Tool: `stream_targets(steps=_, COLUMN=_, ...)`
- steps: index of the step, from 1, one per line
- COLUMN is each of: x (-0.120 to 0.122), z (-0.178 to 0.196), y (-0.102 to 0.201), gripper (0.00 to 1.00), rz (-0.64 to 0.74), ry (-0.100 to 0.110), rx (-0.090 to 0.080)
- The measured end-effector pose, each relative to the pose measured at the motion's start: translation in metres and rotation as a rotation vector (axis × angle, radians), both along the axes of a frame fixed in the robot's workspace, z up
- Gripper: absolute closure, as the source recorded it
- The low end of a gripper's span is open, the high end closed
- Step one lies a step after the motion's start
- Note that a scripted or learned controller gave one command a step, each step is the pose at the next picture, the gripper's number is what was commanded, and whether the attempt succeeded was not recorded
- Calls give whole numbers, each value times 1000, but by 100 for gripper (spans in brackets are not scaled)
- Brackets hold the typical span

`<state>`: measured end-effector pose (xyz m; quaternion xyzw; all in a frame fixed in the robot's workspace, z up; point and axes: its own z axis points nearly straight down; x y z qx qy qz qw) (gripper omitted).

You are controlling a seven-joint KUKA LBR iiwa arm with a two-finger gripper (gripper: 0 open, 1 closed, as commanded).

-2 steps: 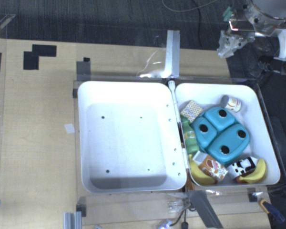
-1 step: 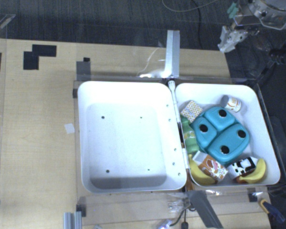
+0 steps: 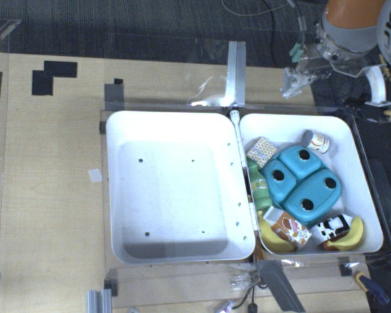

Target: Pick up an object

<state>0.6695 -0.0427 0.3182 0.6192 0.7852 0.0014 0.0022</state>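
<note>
Blue block (image 3: pixel 302 180) lies well below pincer (image 3: pixel 298 77).

No text, label or number is legible on anything here.

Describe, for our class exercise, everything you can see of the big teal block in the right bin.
The teal block looks like smooth moulded plastic, made of three rounded, square-ish lobes joined in a cluster, each with one dark round hole on top. It lies flat but turned at an angle, in the middle of the right bin, the largest thing there. It rests against or over its neighbours: a patterned packet at its upper left, a green item at its left, and a printed packet at its lower edge.
</note>
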Motion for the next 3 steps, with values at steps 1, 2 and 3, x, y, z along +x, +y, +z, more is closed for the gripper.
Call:
stream_targets(steps=1, x=0, z=31, y=11, gripper=100, rz=71, ry=-2, rx=-1)
stream_targets(steps=2, x=1, z=44, y=12, gripper=100, rz=75, ry=-9, rx=-1)
stream_targets(steps=3, x=0, z=74, y=19, gripper=100, rz=202, ry=-3, rx=-2)
